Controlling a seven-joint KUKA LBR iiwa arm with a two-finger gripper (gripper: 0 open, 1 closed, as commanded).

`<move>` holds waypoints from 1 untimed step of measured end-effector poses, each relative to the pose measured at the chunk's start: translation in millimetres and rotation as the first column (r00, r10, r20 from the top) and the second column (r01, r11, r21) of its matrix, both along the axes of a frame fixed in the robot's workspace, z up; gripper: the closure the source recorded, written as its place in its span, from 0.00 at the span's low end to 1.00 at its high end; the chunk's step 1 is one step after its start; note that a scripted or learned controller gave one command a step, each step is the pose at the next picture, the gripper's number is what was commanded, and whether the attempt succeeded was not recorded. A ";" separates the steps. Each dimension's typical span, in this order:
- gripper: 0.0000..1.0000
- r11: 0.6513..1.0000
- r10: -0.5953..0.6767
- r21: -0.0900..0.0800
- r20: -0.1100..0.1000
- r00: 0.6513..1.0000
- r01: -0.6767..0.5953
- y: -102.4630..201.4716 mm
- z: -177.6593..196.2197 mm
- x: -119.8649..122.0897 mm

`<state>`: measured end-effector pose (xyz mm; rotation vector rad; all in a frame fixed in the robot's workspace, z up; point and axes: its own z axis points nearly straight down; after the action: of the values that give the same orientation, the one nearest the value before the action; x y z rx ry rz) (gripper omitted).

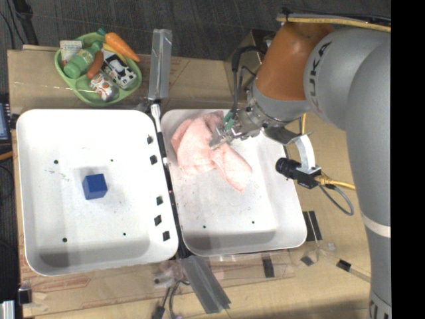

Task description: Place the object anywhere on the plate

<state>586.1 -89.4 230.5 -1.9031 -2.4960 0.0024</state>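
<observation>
We see hand [222,137] down on pink cloth [206,150], grip we cannot tell, blue cube [95,185] far left

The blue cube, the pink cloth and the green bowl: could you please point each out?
blue cube [95,185], camera view, top face.
pink cloth [199,145], camera view, its middle folds.
green bowl [78,90], camera view, near rim.

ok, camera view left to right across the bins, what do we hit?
Left bin → blue cube → divider between bins → right bin with pink cloth → claw at the cloth's upper right → grey arm.
</observation>
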 end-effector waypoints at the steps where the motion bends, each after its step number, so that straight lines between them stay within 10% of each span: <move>1: 1.00 1.000 0.007 -0.001 0.000 1.000 -0.007 1.6 0.5 0.4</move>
<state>586.5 -87.8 231.1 -1.8944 -2.5035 0.0029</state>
